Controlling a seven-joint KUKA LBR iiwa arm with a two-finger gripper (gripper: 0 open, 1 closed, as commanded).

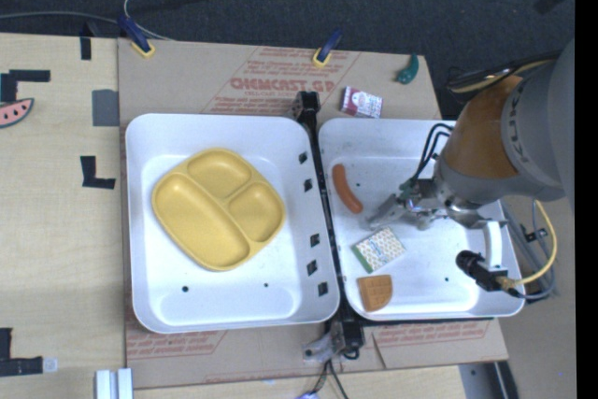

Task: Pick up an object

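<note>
we see three small things in the right bin (420, 137), none of them lifted. the sausage (348, 189) lies near the bin's left wall, its long axis running from upper left to lower right, slightly tilted off the wall's line — there is a narrow strip of bare floor between it and that wall. below it the green patterned packet (379, 249) lies flat, turned like a diamond, with one corner pointing toward the claw (385, 214). lower still, close to the bin's near rim, sits the orange wedge (375, 292), apart from the packet.

the claw reaches in from the right and hangs over the bare floor between sausage and packet, just above the packet's upper corner. we see nothing between its fingers, and we cannot tell whether they are spread or closed. the grey arm (505, 154) with its orange band covers the bin's right part.

the left bin (224, 308) carries a yellow divided plate (218, 207), with open white floor all around it. both bins rest on cardboard (280, 79) on the tabletop (56, 201) — a small red packet (360, 102) lies on the cardboard beyond the right bin.
</note>
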